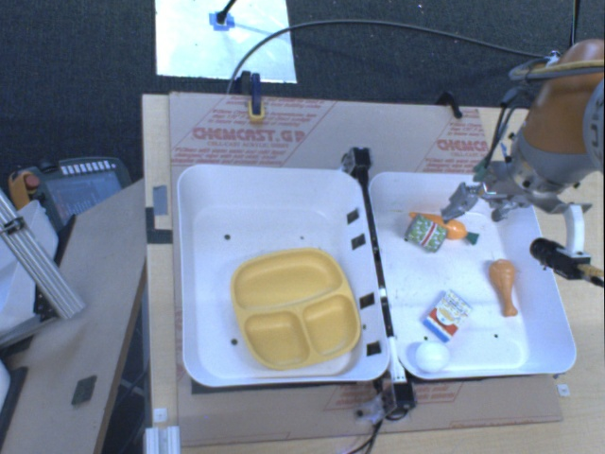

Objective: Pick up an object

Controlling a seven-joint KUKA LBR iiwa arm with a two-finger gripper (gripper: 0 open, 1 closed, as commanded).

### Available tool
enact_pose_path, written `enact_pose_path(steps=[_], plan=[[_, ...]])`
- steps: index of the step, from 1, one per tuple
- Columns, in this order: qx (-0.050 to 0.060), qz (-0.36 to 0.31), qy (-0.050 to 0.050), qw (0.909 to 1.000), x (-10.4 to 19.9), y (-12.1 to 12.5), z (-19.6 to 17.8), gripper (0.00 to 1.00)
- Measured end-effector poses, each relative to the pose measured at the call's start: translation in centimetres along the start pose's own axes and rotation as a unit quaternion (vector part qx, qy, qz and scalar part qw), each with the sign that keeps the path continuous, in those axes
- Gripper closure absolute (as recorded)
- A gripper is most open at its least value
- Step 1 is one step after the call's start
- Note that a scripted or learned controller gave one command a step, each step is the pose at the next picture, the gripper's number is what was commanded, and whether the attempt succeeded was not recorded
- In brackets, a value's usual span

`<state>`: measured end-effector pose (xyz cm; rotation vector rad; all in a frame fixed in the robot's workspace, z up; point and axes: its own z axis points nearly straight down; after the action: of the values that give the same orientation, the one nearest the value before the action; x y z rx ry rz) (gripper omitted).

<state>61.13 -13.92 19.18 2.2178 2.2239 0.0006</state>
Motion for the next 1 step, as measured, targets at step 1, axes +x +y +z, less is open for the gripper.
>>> enact_pose_path(steps=[1], plan=[[0.000, 0.001, 0.000, 1.0000, -0.35, -0.26, 4.21, 0.00]])
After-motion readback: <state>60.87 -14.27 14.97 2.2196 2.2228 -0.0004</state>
